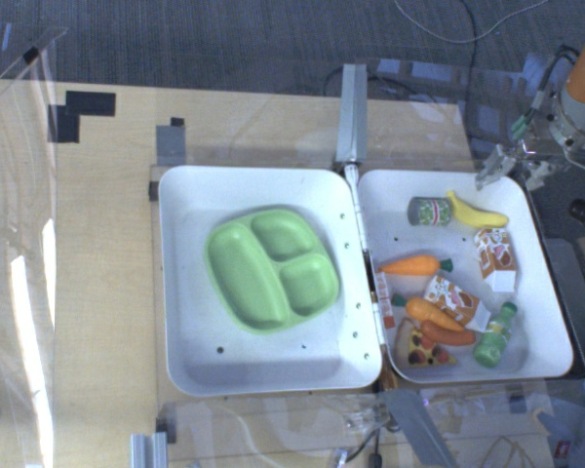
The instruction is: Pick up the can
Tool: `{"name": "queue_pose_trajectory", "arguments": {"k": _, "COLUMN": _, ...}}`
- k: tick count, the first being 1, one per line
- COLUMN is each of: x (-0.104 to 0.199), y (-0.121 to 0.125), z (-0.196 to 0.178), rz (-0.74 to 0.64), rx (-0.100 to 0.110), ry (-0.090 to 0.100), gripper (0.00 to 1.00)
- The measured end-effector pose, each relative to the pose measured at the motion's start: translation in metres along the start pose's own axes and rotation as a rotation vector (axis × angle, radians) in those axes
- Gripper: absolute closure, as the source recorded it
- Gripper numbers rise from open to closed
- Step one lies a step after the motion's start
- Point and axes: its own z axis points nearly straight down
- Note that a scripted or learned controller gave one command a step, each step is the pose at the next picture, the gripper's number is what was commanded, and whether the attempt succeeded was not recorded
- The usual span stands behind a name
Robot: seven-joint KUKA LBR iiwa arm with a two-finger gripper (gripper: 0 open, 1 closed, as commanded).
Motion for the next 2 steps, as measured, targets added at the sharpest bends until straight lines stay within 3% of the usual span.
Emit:
{"name": "queue_pose_trajectory", "arguments": {"k": 1, "x": 0.035, "y": 0.013, "z": 0.115, "rz": -0.014, "rx": -0.006, "ry": -0.001, "gripper": 0.0}}
{"name": "queue_pose_trajectory", "arguments": {"k": 2, "x": 0.068, "y": 0.013, "z": 0.131, "rz": 0.06, "rx": -0.001, "ry": 0.001, "gripper": 0.0}}
